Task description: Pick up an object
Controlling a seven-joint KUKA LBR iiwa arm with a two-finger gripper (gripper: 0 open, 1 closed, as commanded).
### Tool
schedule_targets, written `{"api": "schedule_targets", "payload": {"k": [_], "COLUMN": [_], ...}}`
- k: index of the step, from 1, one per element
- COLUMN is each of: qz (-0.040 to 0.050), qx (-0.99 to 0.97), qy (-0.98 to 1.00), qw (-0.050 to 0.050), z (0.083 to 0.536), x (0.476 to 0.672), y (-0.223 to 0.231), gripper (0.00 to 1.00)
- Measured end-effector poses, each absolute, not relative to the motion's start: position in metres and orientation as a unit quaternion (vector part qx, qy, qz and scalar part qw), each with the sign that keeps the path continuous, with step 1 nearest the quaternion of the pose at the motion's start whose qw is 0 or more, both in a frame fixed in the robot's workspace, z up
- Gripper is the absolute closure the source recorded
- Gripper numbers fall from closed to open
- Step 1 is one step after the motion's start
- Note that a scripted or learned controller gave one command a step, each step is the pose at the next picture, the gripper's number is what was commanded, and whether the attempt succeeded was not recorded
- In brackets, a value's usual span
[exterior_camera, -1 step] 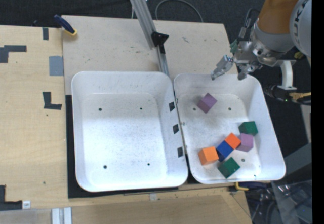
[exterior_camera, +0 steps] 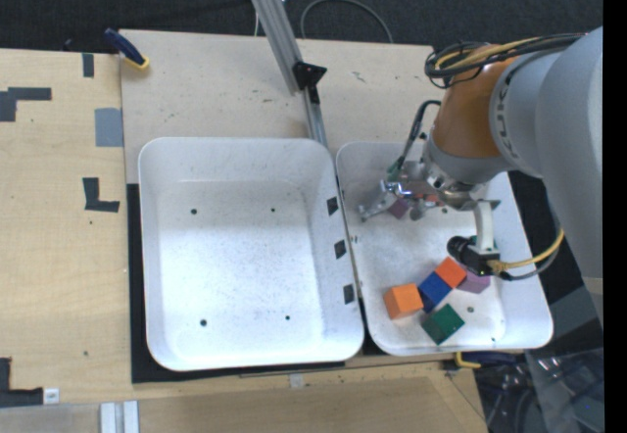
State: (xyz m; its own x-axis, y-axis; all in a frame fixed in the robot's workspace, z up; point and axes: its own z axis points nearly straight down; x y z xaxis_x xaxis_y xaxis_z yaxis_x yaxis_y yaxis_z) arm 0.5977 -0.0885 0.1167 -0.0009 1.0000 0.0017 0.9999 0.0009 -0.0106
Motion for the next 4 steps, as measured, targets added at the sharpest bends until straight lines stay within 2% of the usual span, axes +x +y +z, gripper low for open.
{"api": "schedule_targets", "payload": {"k": [1, 2, 3, 4], "qz": [0.0004, 0.0004, -0.0024, 0.0009], "qx": [-0.707, -0.707, -0.706, -0.707], "qy": [-0.707, -0.707, -0.708, -0.708], "qw": [0.001, 0.001, -0.004, 0.0], "z": [0.122, 0.132, 0.289, 0.284], "x": [0.6, 0.6, 0.676, 0.673], "y": [-0.09, -0.09, -0.097, -0.097], "gripper": [0.0, 1.0, 1.0, 0.0]}}
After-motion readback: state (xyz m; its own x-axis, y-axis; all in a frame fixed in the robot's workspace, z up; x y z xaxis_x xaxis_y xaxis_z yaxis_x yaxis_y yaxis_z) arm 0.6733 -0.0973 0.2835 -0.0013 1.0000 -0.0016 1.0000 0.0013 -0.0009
